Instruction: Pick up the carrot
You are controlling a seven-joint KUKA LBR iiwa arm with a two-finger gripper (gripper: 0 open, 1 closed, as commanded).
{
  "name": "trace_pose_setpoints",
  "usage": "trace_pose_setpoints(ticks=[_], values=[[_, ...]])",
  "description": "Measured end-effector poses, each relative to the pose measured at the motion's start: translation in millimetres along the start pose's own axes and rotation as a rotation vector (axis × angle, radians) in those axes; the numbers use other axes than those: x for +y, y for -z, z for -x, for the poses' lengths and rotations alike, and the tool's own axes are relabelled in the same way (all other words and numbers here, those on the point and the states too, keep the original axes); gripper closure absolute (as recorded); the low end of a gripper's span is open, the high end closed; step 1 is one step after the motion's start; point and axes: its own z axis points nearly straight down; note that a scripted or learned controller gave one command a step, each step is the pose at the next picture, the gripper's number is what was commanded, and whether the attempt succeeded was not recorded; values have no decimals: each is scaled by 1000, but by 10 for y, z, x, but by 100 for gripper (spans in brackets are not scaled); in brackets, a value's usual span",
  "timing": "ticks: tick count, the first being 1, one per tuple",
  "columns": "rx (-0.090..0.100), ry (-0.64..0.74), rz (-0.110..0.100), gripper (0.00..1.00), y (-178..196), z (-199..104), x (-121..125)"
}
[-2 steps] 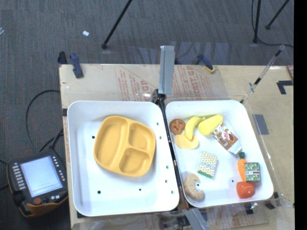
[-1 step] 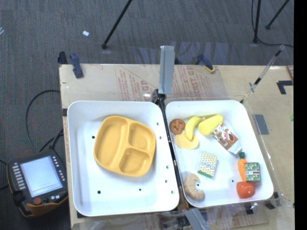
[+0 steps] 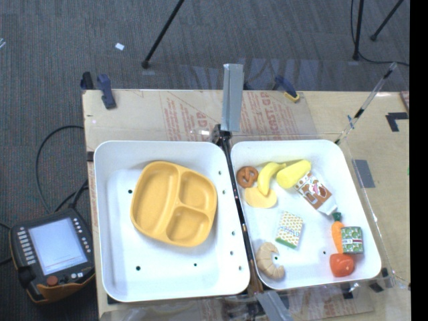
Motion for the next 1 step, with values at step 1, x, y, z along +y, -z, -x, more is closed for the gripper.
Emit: trace_pose_setpoints(ticks=[1], values=[[0, 22, 0, 100, -8, 64, -43]])
